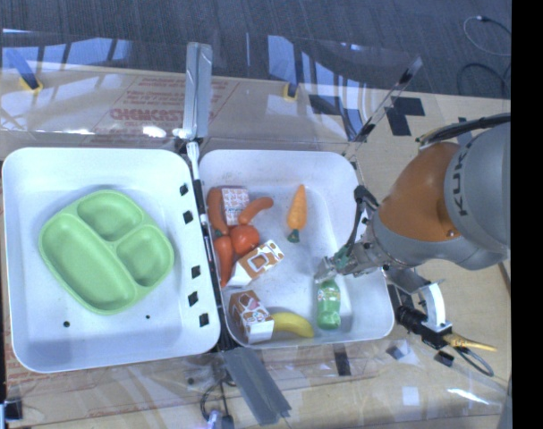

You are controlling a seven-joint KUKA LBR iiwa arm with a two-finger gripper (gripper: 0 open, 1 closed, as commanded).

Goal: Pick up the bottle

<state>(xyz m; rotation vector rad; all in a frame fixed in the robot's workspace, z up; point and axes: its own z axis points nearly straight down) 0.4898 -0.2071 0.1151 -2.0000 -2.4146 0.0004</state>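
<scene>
The bottle [328, 306] is small and green with a pale cap end, and it lies near the front right corner of the right bin [343, 164]. My gripper [335, 265] hangs right over the bottle's upper end, at the tip of the grey arm with the orange band [420, 206] that reaches in from the right. Its tip seems to touch or nearly touch the top of the bottle. From this angle I cannot see how firmly it meets the bottle.
In the right bin lie an orange carrot [296, 210], red-orange sausages [254, 209], a red vegetable [243, 238], two small cartons [260, 260] [251, 316] and a banana [292, 325] just left of the bottle. A green divided plate [106, 249] sits in the left bin [29, 329].
</scene>
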